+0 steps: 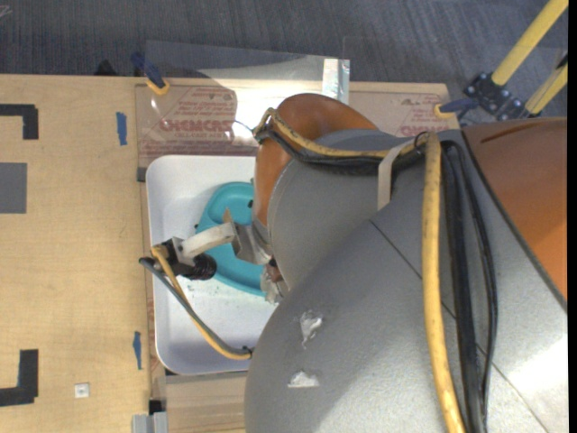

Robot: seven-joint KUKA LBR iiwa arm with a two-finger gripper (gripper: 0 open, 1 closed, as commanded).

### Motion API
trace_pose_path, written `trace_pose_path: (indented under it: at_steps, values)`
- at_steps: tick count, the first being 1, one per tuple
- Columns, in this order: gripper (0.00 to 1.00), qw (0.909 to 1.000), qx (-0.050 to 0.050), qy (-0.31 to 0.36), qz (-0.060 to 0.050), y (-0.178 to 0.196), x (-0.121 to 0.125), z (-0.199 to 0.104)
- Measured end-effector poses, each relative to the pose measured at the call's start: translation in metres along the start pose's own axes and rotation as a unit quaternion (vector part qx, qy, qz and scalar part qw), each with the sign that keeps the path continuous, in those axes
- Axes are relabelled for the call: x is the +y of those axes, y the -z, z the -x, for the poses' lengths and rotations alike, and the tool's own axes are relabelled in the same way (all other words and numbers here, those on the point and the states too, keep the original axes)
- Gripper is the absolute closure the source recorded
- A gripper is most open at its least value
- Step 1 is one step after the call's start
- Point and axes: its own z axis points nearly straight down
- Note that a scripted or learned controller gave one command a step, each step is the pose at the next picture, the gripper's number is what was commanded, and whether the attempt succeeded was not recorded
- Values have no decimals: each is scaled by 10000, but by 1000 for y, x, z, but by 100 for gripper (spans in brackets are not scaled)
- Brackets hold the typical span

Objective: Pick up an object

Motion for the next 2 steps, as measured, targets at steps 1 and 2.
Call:
trace_pose_path:
  at_steps: [1, 2]
  values:
    - [100, 10000, 0, -41, 5, -10, -10, -2]
    - [100, 9962, 21, 870, 3, 70, -10, -3]
